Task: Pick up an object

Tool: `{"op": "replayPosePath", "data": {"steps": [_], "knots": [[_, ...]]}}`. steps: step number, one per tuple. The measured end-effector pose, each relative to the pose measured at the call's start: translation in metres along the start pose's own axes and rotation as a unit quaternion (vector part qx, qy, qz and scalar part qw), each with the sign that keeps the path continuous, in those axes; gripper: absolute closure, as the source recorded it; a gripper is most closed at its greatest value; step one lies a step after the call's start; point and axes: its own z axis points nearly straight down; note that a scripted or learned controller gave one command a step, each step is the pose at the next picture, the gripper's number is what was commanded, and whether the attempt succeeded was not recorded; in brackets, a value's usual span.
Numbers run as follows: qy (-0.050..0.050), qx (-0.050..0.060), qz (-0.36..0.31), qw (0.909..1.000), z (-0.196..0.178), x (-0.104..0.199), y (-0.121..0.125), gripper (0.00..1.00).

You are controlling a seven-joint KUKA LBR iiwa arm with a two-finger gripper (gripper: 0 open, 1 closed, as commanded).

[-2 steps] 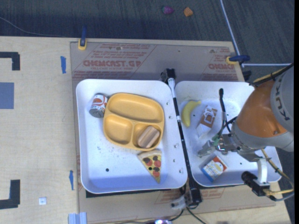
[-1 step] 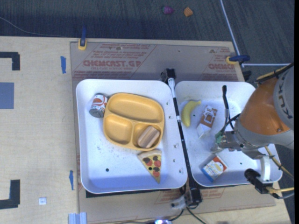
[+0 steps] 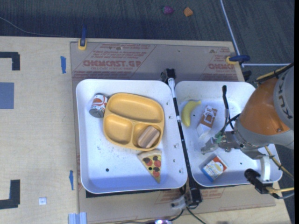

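The right bin (image 3: 236, 171) holds a yellow banana (image 3: 188, 112), a small brown-and-white carton (image 3: 208, 117) and a little blue, orange and white box (image 3: 214, 167). My gripper (image 3: 209, 146) is low in this bin, between the carton and the box, just left of the orange wrist band (image 3: 264, 111). It sits over a pale, clear-looking scrap near the bin's middle. The arm hides the bin's right side. Nothing is visibly held.
The left bin (image 3: 91, 169) carries a yellow divided plate (image 3: 132, 107) with a bread roll (image 3: 148, 136) in its lower right compartment. A crushed can (image 3: 97, 105) lies at the plate's upper left and a pizza slice (image 3: 152, 164) below it. A black divider (image 3: 177, 125) runs between the bins.
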Motion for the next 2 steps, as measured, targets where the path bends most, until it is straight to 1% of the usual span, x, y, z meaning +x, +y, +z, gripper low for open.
{"op": "replayPosePath", "data": {"steps": [1,2], "knots": [[0.006,0.005,-0.003,1.0,0.012,0.003,0.031,0.0],[0.006,0.005,-0.004,1.0,0.013,0.004,0.083,0.0]]}}
